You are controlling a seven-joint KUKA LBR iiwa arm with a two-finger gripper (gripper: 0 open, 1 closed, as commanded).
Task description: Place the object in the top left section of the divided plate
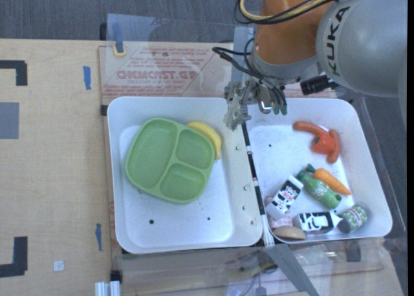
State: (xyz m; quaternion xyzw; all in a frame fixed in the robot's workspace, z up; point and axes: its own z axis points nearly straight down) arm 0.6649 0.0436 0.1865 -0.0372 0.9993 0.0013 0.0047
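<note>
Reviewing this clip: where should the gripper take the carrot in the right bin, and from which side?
Grip the carrot across its orange mid-body, coming straight down. It lies flat and slanted, partly on the green bottle, so set the fingers crosswise to its long axis.

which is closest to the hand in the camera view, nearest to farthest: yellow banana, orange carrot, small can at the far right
From the hand:
1. Yellow banana, just left of it in the left bin, beside the green plate.
2. Orange carrot, middle of the right bin.
3. Small can, the right bin's lower right corner.
</note>
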